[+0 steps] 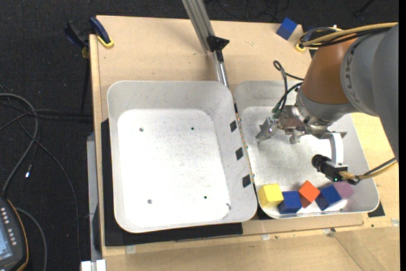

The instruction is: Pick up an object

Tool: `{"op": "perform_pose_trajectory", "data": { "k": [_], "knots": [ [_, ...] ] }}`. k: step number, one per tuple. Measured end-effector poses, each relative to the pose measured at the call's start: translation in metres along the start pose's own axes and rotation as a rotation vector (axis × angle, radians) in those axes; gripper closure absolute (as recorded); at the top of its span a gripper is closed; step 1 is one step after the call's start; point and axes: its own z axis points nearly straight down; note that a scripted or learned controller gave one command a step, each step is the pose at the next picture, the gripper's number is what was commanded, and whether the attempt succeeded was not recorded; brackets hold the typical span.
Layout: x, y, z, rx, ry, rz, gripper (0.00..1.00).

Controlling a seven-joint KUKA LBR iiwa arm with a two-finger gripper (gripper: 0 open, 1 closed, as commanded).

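Along the front wall of the right bin lie several small blocks: a yellow cube, a blue cube, an orange cube, a dark blue cube and a pale purple block. My gripper hangs over the middle of that bin, behind the blocks and apart from them. Its fingers stand spread, open, with nothing between them.
The left bin sits beside the right one, sharing a raised rim. A lone blue block rests on the wooden bench at the back right. A metal pole slants in from the top. Cables hang from the wrist.
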Motion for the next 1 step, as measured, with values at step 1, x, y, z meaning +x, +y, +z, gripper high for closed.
{"op": "perform_pose_trajectory", "data": {
  "k": [1],
  "knots": [
    [0.0053,0.0343,0.0115,-0.011,0.000,-0.007,0.00]
  ]
}}
